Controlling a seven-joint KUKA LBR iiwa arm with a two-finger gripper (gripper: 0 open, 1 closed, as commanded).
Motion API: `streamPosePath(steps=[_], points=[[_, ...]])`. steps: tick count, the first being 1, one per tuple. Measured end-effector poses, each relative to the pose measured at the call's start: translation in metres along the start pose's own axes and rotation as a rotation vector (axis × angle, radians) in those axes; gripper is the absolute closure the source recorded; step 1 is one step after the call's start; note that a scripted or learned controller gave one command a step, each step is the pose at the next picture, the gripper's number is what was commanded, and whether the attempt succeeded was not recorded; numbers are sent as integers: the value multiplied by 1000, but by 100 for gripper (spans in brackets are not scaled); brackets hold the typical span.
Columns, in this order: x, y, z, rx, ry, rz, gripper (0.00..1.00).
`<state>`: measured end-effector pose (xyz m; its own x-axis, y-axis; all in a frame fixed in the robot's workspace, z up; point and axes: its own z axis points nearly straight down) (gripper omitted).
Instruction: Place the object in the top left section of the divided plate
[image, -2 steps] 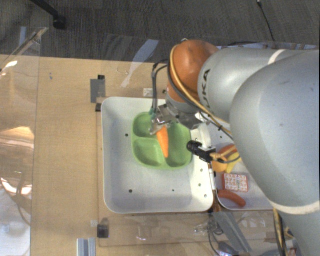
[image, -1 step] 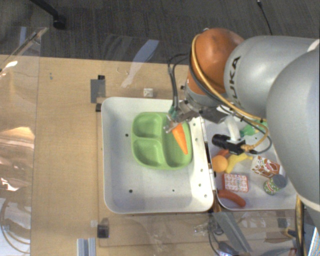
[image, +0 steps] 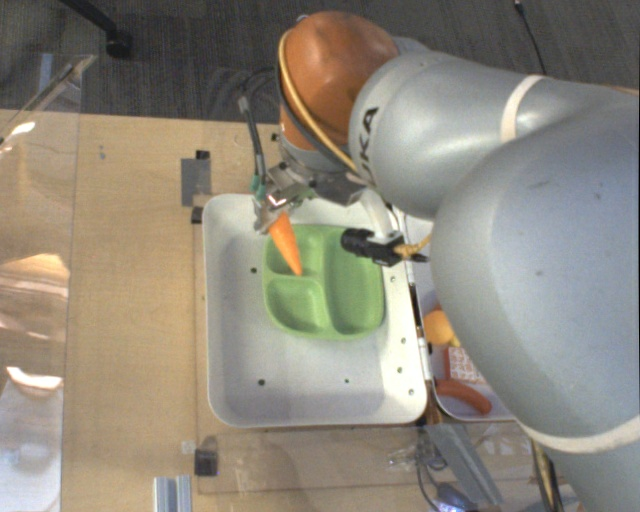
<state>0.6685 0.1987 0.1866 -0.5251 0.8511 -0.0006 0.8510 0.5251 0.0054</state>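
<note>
The arm (image: 500, 200) bulks largest in my view, its grey body covering most of the right-hand bin (image: 455, 375), where I can just make out a sausage (image: 463, 397) and something yellow-orange (image: 438, 326) past its edge. At its far end the hand (image: 272, 205) pinches the thick end of a carrot (image: 286, 243), which hangs slanting down from the fingers, tip lowest. I take it the carrot is held by its fat end so the point can go in first. Directly beneath the hand sits the green divided plate (image: 352, 290), in the left bin (image: 300, 390); the carrot's tip lies over the plate's upper-left section, though I cannot tell whether it touches. The bin's near wall runs close beside the hand, so I judge there is little room that way. Below the plate the bin floor lies bare, and the worktop (image: 110, 300) spreads beyond.
</note>
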Motion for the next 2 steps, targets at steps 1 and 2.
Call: streamPosePath(steps=[1,2], points=[[0,0,0,0,-1,0,0],[51,-58,24,3,0,525,0]])
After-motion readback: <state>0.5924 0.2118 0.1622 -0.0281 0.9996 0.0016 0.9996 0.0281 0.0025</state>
